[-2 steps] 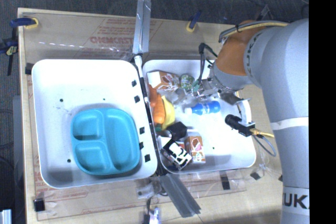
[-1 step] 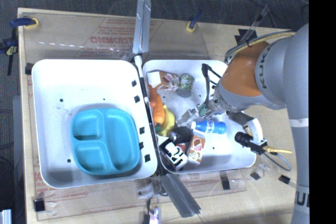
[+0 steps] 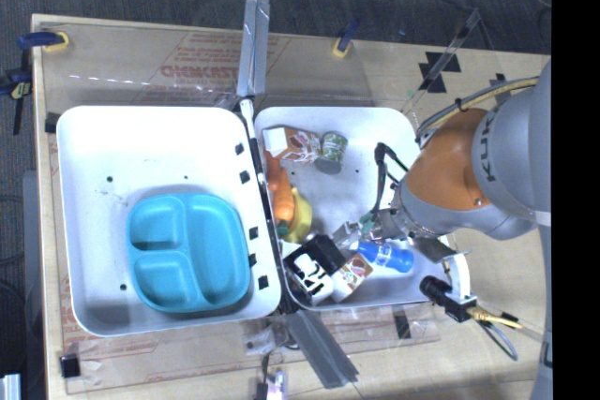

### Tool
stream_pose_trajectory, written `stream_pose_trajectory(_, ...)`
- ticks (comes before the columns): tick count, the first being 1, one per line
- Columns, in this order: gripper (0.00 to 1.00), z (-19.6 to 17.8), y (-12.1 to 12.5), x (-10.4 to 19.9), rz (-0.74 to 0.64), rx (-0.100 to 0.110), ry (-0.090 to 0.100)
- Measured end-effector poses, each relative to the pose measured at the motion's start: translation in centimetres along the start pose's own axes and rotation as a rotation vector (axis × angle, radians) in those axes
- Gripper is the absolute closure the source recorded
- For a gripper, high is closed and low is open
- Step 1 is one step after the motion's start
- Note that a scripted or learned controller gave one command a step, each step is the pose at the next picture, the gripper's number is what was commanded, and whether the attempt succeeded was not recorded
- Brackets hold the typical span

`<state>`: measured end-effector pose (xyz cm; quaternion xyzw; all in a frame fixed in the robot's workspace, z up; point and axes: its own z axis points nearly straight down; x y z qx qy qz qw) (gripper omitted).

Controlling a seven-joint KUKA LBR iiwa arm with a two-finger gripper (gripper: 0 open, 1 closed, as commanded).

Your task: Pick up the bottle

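Hand [image 3: 368,228] sits low in the right bin [image 3: 361,122], at the bottle [image 3: 386,256]; I cannot tell its state from this angle. Bottle, blue and clear, lies on its side near the bin's front wall, just beside a small carton [image 3: 350,274]. Fruit [image 3: 289,206] lies along the divider. Blue tray [image 3: 187,250] rests in the left bin [image 3: 94,145].

One camera hangs above the bench [image 3: 394,61] and looks down at a slight slant, far enough back to take in both bins whole. The left bin [image 3: 84,201] lies toward 9 o'clock, the right bin [image 3: 375,122] just past centre, and the arm [image 3: 478,173] enters from 3 o'clock.
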<state>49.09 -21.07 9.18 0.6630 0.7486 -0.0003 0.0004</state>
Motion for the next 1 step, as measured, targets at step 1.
stream_pose_trajectory(1,0.00,-0.11,-1.20,0.07,-0.136,-0.004,-0.003)
